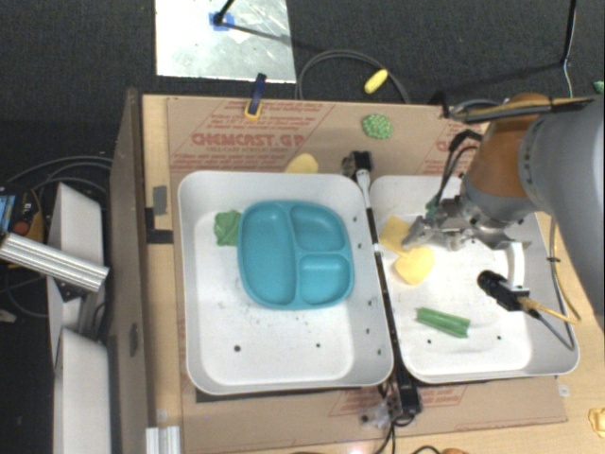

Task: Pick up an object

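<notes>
Camera view: hand [423,236], grip state unclear, beside yellow piece [413,266], near bin divider [378,263].

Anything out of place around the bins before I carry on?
Yes. Three small items sit outside the bins on the cardboard behind them: a green knobbly piece, a yellow piece at the left bin's back rim, and another yellow one beyond the board's back edge.

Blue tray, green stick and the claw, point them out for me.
Blue tray [293,253]: camera view, on its large compartment.
Green stick [443,322]: camera view, mid-length.
Claw [423,235]: camera view, at its tips.
</notes>
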Controlling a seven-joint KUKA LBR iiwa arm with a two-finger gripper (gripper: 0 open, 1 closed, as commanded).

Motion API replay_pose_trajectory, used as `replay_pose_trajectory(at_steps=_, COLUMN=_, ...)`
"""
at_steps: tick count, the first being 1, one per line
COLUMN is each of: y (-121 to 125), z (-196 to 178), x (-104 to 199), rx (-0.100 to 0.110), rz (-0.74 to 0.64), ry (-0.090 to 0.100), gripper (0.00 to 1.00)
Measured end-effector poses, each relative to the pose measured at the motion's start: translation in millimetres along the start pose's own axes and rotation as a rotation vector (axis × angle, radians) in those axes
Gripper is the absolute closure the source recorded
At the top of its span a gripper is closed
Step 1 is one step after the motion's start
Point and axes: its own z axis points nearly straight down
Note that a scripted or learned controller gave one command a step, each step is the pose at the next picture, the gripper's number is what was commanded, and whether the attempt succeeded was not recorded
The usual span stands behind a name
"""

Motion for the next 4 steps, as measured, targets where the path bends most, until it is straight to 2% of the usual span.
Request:
replay_pose_trajectory(at_steps=1, y=-43, z=0, x=21, rx=0.006, rz=0.004, ry=0.002, gripper=0.00)
replay_pose_trajectory(at_steps=2, y=-114, z=0, x=14, rx=0.006, rz=0.008, ry=0.002, gripper=0.00)
replay_pose_trajectory(at_steps=3, y=-58, z=0, x=-58, rx=-0.003, rz=0.006, ry=-0.005, gripper=0.00)
replay_pose_trajectory(at_steps=4, y=25, z=-1, x=-43, rx=-0.006, rz=-0.004, ry=-0.001, gripper=0.00)
